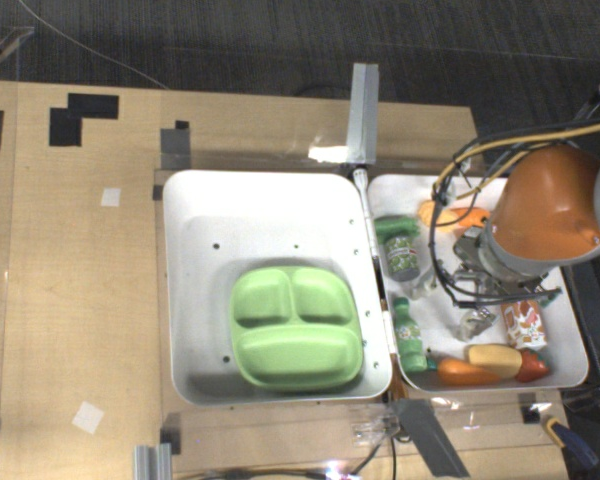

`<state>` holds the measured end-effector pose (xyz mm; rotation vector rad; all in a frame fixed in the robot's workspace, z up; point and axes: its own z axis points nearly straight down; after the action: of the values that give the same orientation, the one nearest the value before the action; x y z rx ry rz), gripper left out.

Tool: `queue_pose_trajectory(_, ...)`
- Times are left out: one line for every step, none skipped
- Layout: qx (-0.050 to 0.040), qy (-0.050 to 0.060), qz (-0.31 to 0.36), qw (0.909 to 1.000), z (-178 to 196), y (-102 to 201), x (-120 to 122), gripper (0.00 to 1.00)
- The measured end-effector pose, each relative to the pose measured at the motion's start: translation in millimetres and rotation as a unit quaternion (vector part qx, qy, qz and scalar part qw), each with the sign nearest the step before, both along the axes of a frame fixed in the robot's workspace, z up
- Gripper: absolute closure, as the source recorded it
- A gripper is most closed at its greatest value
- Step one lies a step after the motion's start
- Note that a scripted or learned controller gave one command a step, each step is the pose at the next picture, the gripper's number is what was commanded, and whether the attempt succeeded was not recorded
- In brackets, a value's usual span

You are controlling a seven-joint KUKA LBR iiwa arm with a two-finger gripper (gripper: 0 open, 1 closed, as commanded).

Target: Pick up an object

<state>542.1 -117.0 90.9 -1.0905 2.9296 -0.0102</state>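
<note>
The gripper (477, 320) was lowered into the right bin (570, 368), among a green bottle (400, 248), a carton (525, 326) and a yellow item (494, 355). Nothing was seen lifted; its grip state could not be told, so the pick was judged unfinished.

A green divided plate (296, 326) sits in the white bin (195, 268) well left of the gripper, on a wooden bench (70, 298) marked with black squares (80, 116).
</note>
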Motion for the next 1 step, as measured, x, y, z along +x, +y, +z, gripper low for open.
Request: queue_pose_trajectory(-0.0030, -0.003, 0.106, 0.9944, 0.6, 25.6, 5.3, 0.00)
